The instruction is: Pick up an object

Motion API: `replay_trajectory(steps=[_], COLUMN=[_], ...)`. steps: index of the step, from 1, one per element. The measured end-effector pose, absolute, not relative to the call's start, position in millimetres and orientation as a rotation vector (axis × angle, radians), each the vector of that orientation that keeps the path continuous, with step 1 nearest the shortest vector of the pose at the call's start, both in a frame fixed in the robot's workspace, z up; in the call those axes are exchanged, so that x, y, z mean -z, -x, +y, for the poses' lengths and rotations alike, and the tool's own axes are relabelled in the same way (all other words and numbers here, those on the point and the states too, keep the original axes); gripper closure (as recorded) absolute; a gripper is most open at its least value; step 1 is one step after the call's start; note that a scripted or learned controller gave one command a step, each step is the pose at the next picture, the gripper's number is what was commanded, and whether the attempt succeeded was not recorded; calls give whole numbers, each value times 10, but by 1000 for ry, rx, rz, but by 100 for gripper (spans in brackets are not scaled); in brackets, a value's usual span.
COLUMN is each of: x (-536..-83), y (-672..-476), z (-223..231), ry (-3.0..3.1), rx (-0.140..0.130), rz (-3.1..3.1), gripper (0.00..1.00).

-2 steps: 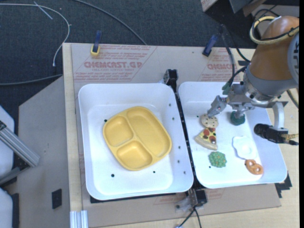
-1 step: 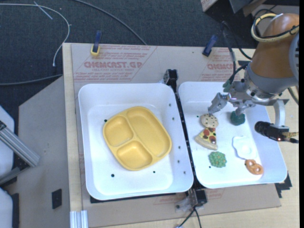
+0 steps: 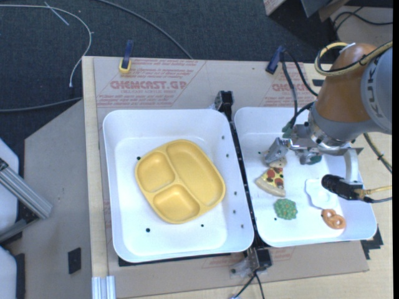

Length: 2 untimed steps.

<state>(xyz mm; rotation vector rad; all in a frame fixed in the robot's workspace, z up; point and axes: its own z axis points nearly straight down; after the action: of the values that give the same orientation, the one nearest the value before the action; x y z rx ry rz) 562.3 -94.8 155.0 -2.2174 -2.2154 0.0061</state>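
- desk [image 3: 156, 83]: cardboard-topped, carries both bins side by side; blue clamps at its far edge.
- left bin [image 3: 113, 132]: holds one yellow divided plate [image 3: 181, 179], roughly centred, well apart from everything else.
- right bin [image 3: 265, 232]: all the small items sit here, in the near half.
- arm [image 3: 346, 95]: comes in from the right and covers the bin's far right part.
- claw [image 3: 292, 153]: low over the right bin, just above the pizza slice; can't tell whether it's open or closed, nothing seen in its grip.
- pizza slice [image 3: 272, 180]: lies flat, nearest item to the claw.
- white flat piece [image 3: 317, 195]: right of the pizza.
- green lump [image 3: 286, 208]: just below the pizza.
- orange pretzel [image 3: 333, 218]: near right corner, beside the white piece.
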Motion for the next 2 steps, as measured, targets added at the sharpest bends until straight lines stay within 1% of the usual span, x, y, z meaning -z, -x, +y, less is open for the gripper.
replay_trajectory(steps=[1, 2], x=[-1120, -834], y=[-5643, -5639], z=[-938, -930], ry=[2217, 2218], rx=[-5, -3], rz=[-2216, -2218], gripper=[0, 0])
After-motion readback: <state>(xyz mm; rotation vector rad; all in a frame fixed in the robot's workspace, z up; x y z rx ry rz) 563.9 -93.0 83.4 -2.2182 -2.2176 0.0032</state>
